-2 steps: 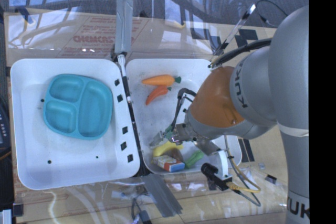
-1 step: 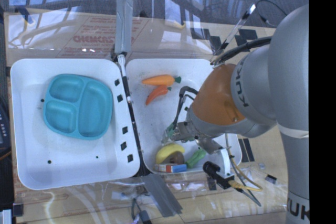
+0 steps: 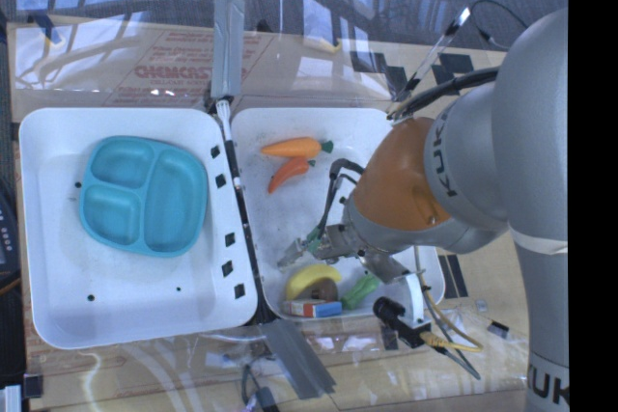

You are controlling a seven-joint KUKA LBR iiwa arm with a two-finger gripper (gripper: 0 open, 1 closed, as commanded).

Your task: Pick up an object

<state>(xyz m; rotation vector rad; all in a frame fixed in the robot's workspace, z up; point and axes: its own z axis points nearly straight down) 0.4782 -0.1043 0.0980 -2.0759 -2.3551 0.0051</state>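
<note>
My gripper [image 3: 301,250] hangs low over the middle of the right bin [image 3: 253,125], pointing left, with its fingers open and nothing between them. Just below it, at the bin's near edge, lie a yellow banana [image 3: 311,280], a green vegetable [image 3: 361,289] and a small red, white and blue tube [image 3: 314,309]. Two orange carrots lie farther back: a larger one [image 3: 291,148] and a smaller one [image 3: 288,174]. The arm's orange band and grey wrist hide the right part of this bin.
The left bin [image 3: 48,236] holds a blue divided plate [image 3: 145,195]. A ridge with black clips [image 3: 235,207] separates the two bins. Grey tape strips [image 3: 227,43] sit at the far and near ends of the ridge.
</note>
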